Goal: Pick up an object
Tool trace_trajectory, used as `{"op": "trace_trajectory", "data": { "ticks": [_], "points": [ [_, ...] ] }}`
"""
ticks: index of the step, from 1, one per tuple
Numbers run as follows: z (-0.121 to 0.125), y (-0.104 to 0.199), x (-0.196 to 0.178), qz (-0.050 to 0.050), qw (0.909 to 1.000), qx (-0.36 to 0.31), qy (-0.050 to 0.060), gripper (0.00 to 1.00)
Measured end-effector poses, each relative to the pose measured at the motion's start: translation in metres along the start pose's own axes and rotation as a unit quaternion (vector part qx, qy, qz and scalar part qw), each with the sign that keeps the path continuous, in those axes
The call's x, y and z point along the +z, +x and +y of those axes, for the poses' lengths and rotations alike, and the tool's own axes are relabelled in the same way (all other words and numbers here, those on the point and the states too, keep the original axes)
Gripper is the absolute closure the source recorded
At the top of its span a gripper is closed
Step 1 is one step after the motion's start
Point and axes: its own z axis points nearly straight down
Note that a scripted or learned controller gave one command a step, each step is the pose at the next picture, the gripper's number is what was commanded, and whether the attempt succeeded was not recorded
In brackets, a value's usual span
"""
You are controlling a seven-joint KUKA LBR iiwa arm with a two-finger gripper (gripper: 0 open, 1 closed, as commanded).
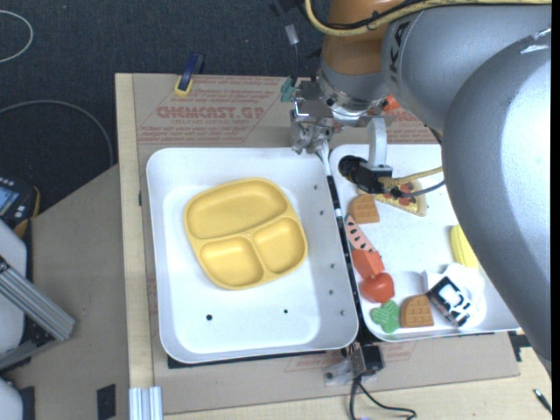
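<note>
- The jaws hang at the far rim of the left bin (pixel 175 322), close to the wall it shares with the right bin (pixel 411 243); whether they are spread or pressed together cannot be told.
- A yellow divided plate (pixel 245 233) lies flat in the middle of the left bin, nearer and to the left of the jaws, apart from them.
- In the right bin, a brown toast piece (pixel 364 208) lies nearer than the jaws and to their right, with a pizza slice (pixel 404 201) just beside it.
- Nearer still along that bin's left wall lie a watermelon slice (pixel 353 233), a red piece (pixel 378 287), a green piece (pixel 385 315) and a waffle (pixel 417 311), all well apart from the jaws.
- Both bins rest on the counter (pixel 219 103).
</note>
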Motion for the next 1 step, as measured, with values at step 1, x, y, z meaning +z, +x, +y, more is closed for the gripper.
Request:
{"op": "trace_trajectory", "data": {
  "ticks": [1],
  "points": [
    [-0.0113,0.0059,-0.0165,-0.001,1.0000,0.003,0.001,1.00]
  ]
}}
